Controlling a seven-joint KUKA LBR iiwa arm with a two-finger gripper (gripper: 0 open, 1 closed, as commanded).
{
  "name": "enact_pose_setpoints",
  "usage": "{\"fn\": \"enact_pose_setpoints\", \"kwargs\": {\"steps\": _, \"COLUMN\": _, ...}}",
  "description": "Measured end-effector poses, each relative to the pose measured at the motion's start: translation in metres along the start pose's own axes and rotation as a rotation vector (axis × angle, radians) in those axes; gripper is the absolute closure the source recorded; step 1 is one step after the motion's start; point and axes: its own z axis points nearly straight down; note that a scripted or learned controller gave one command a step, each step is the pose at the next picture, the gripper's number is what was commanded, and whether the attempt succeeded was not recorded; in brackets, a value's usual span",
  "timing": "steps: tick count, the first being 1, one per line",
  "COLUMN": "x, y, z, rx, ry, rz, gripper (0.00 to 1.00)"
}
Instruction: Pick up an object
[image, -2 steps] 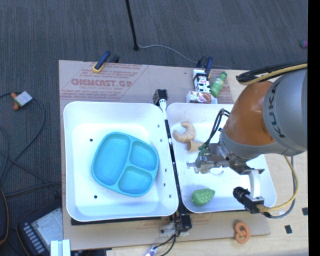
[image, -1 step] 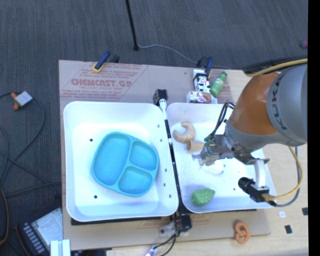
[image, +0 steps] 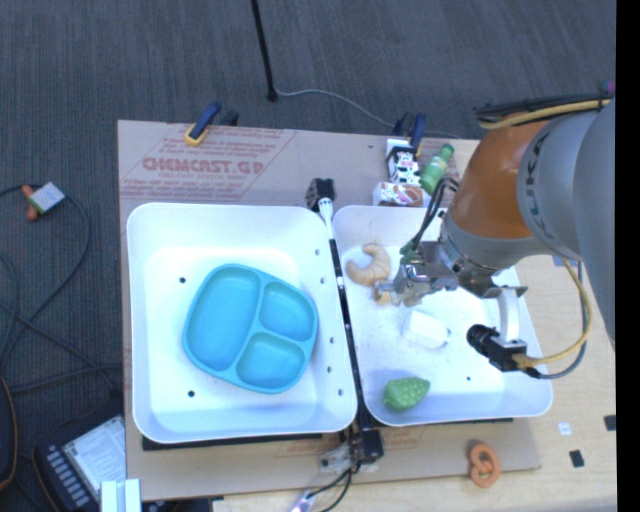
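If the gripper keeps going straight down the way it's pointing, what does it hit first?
Most likely the croissant, just left of the gripper in the right bin; depth is unclear, so it could meet the bin floor beside it instead.

Both bins (image: 150, 300) are plain white. The divided plate (image: 250, 328) left of centre is bright sky blue. On the right there's a tan croissant-looking thing (image: 370, 266), a white block (image: 425, 328), and a fuzzy light-green lump (image: 405, 392). Tabletop (image: 200, 165) is brown with faded red lettering, and the arm (image: 530, 190) is grey with an orange band.
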Motion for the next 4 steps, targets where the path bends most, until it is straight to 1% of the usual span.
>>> {"fn": "enact_pose_setpoints", "kwargs": {"steps": 1, "x": 0.076, "y": -0.045, "z": -0.025, "rx": 0.002, "ry": 0.001, "rz": -0.001, "gripper": 1.0}}
{"fn": "enact_pose_setpoints", "kwargs": {"steps": 2, "x": 0.13, "y": -0.062, "z": 0.0, "rx": 0.002, "ry": 0.0, "rz": -0.001, "gripper": 1.0}}
{"fn": "enact_pose_setpoints", "kwargs": {"steps": 3, "x": 0.089, "y": -0.061, "z": -0.021, "rx": 0.0, "ry": -0.001, "rz": 0.001, "gripper": 1.0}}
{"fn": "enact_pose_setpoints", "kwargs": {"steps": 4, "x": 0.107, "y": -0.062, "z": 0.0, "rx": 0.003, "ry": 0.0, "rz": 0.0, "gripper": 1.0}}
